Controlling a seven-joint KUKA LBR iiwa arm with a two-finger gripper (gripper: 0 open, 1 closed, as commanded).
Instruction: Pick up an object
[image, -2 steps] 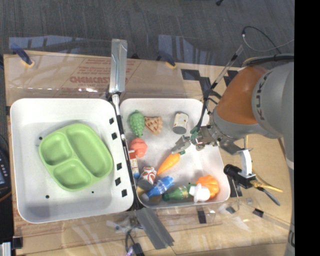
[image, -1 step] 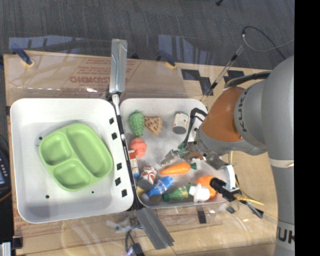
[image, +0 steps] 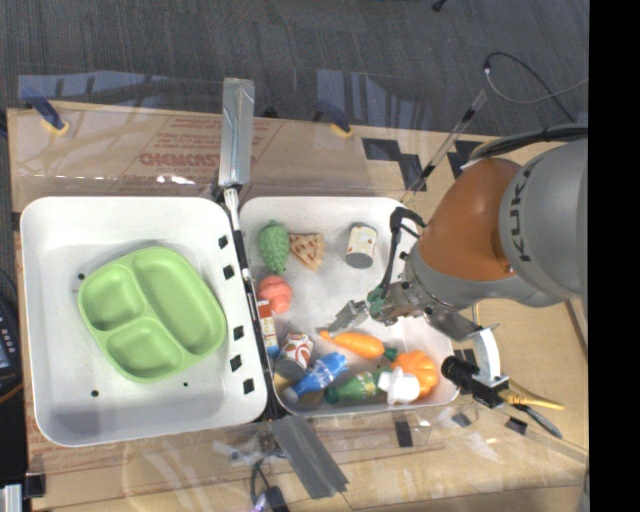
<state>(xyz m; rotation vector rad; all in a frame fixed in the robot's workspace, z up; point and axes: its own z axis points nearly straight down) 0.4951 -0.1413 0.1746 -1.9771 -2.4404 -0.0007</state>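
The right bin (image: 330, 212) holds several toys: an orange carrot (image: 357, 344), an orange pumpkin (image: 418, 368), a red tomato (image: 274, 293), a green fuzzy piece (image: 274, 247), a pizza slice (image: 307, 249), a small can (image: 361, 244), a blue bottle (image: 322, 375) and a green bottle (image: 355, 388). My gripper (image: 358, 313) hangs low in the right bin, just above the carrot's upper edge, with the arm's orange band (image: 465, 230) behind it. Nothing shows in its grasp.
The left bin (image: 60, 390) bears a light green divided plate (image: 152, 312). A divider wall with black clips (image: 243, 300) separates the bins. Cables run over the bench at the right, and a small patterned ball (image: 296, 348) lies by the divider.
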